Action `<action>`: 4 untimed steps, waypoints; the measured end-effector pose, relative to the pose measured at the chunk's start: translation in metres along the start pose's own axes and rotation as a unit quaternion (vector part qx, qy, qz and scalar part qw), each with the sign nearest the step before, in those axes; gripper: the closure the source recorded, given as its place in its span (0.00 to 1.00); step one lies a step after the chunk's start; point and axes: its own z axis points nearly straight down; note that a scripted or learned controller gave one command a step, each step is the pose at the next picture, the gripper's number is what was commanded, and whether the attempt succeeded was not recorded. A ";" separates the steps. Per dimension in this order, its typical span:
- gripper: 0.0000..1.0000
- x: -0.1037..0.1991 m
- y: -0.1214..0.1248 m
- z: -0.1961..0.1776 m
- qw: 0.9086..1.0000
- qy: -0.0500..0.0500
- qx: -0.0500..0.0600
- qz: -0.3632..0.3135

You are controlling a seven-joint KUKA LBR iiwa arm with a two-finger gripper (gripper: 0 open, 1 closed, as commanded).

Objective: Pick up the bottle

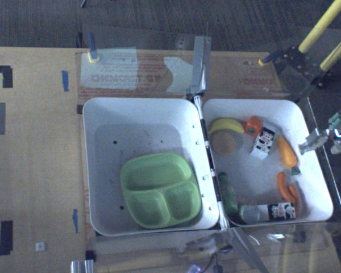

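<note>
At the right rim of the right bin (307,115), the gripper (319,140) hangs just above the wall, well apart from anything bottle-like. Whether the claw is open or closed cannot be told at this size and angle, and nothing can be seen held in it.

Two things in that bin could answer to the task. A green bottle (225,193) lies along the bin's left wall, toward the near corner. A clear bottle (267,212) with a black-and-white label lies on its side against the near wall, its end just beside the green one. Both rest on the bin floor.

Further back in the same bin are a banana (226,125), a brown ball (225,143), a small cow-print carton (263,141) and two carrots, one (287,151) near the claw and one (285,186) closer to the near wall. The left bin (102,118) holds a green divided plate (159,189).

By my reading the task is barely begun: no approach over either bottle, no grasp, no lift. Left to do is the crossing to the near-left corner, the descent, the closing and the raising.
</note>
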 end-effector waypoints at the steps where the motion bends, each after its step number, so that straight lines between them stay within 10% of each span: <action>1: 0.00 0.043 -0.028 0.131 0.993 0.001 0.001 0.121; 2: 1.00 0.042 -0.028 0.123 0.993 0.001 0.002 0.122; 3: 1.00 0.028 0.024 0.174 0.996 0.000 -0.002 0.089; 4: 1.00 0.007 -0.022 0.173 0.962 0.004 -0.003 0.274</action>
